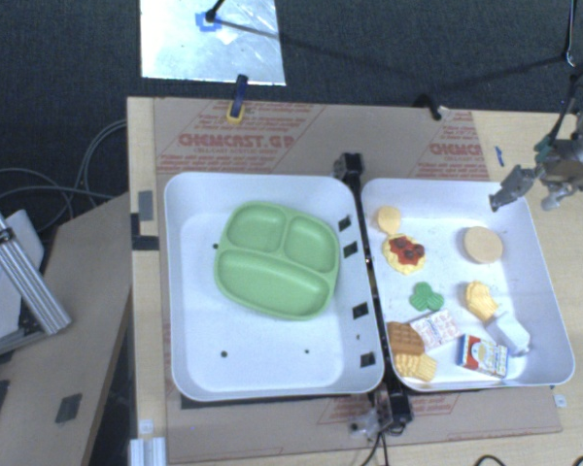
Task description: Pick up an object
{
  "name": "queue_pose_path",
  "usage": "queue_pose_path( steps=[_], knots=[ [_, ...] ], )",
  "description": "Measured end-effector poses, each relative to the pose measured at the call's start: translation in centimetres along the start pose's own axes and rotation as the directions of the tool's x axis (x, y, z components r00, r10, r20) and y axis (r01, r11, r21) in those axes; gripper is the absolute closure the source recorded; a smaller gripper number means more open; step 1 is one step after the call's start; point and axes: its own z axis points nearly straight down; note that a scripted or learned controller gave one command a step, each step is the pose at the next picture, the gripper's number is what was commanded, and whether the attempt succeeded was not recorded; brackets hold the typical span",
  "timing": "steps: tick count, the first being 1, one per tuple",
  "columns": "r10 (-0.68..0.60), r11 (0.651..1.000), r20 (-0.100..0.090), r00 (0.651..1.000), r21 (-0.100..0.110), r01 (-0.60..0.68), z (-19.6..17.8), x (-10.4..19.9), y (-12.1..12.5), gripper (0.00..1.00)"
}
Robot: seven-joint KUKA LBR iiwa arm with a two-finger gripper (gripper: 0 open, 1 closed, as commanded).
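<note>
The tool (531, 188) hangs at the right bin's (554, 289) two-o'clock corner, fingers spread wide and gripping nothing. The nearest object, a round tan biscuit (483, 245), lies at the tool's seven o'clock, apart from it; being round, it shows no long axis. The green divided plate (275, 260) sits in the left bin (189, 289).
</note>
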Motion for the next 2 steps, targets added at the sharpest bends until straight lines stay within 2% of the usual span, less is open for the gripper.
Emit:
queue_pose_path(
  steps=[1,2],
  knots=[
    [-0.003,1.0,0.003,1.0,-0.012,0.003,-0.7,0.1,0.2,0.0],
    [-0.006,1.0,0.001,1.0,-0.008,0.006,4.8,0.9,0.8,0.0]
  ],
)
